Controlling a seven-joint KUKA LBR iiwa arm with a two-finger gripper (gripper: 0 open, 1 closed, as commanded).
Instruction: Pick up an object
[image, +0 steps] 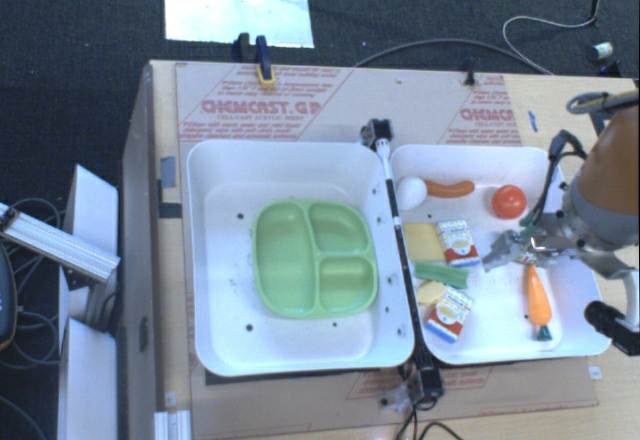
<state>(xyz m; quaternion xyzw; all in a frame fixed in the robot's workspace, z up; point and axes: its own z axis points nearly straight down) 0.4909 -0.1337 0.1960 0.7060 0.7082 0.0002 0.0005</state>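
Observation:
The right bin (pixel 500 340) holds several toy foods: a white egg (pixel 411 192), a sausage (pixel 449 189), a red tomato (pixel 509 200), a yellow cheese slice (pixel 422 240), two small cartons (pixel 458 242) (pixel 449 313), a green piece (pixel 441 275) and an orange carrot (pixel 538 298). My gripper (pixel 497 254) hangs over the middle of this bin, just right of the upper carton and up-left of the carrot's top. Nothing is visibly held in it. The arm comes in from the right edge and covers part of the bin's right wall.
A green divided plate (pixel 314 258) lies in the left bin (pixel 220 228). A black divider bar (pixel 398 248) runs between the two bins. Cables trail behind the bench, and a blue-and-yellow clamp (pixel 262 58) sits at its back edge.

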